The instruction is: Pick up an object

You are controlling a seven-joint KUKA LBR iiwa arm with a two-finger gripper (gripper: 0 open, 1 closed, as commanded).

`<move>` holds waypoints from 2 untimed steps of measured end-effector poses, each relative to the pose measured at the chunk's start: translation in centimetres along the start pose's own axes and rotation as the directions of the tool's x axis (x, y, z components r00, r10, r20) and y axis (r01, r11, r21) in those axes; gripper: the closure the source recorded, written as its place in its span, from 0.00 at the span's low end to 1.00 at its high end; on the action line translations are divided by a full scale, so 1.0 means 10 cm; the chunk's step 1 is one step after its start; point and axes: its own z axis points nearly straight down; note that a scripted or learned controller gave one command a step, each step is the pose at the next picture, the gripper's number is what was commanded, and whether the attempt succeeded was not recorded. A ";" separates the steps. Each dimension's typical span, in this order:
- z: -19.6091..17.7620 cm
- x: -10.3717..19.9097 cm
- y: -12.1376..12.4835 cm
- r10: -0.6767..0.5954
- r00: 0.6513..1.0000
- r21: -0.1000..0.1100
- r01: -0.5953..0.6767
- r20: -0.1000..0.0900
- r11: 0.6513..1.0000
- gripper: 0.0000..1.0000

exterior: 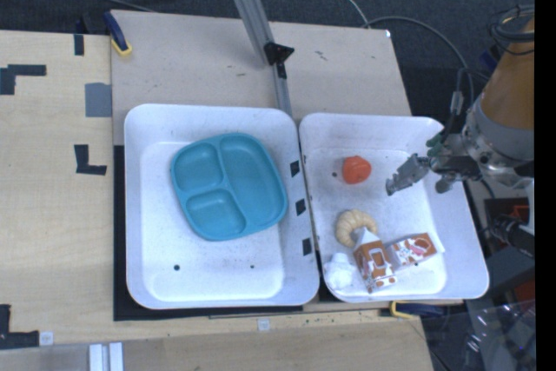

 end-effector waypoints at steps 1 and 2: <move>0.00 0.00 0.00 0.000 1.000 0.000 0.000 0.001 1.000 0.00; 0.43 0.01 0.00 0.001 1.000 0.005 -0.001 0.000 1.000 0.00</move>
